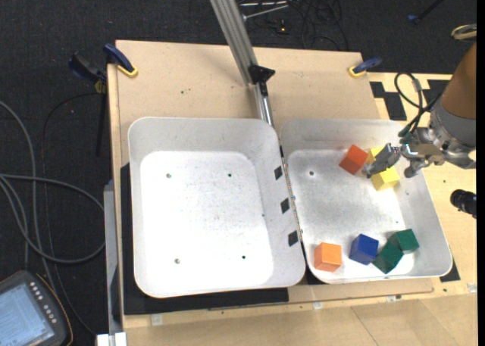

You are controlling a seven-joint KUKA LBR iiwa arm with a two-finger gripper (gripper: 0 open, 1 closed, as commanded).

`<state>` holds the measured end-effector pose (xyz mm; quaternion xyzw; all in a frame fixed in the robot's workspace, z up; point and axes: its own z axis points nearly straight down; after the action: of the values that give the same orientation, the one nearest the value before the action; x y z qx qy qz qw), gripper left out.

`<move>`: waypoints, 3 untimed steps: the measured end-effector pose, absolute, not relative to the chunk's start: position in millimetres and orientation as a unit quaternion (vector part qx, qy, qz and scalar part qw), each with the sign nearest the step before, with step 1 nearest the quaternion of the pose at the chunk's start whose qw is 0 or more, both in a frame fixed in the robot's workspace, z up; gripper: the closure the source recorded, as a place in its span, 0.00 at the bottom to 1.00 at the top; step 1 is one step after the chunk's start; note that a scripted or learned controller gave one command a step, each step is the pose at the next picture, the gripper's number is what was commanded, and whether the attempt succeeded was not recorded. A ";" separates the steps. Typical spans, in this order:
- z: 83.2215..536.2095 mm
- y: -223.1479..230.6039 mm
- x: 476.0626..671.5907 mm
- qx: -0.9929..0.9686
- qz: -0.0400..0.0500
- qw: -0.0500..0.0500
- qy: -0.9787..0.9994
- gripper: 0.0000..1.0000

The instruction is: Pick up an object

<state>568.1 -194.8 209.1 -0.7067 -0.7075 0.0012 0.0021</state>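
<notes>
My gripper (381,163) hangs low over the upper part of the right bin (322,193), reaching in from the right. It sits right between an orange-red cube (353,160) on its left and a yellow block (386,178) just below it. A bit of yellow also peeks out behind the gripper. Whether anything is held is hidden. Along the bin's front lie an orange cube (327,256), a blue cube (364,248) and two green blocks (389,257) (407,240).
The left bin (151,185) stands beside the right one, with black clips along the shared rim. A slanted metal pole (231,23) runs from the top down to the bins' junction. Cables trail by the arm (458,102) at the right edge.
</notes>
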 end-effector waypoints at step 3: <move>94.3 -189.8 565.4 -0.707 0.001 0.002 -0.707 0.00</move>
<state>565.4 -189.8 94.3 -0.7073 -0.7070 0.0013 0.0021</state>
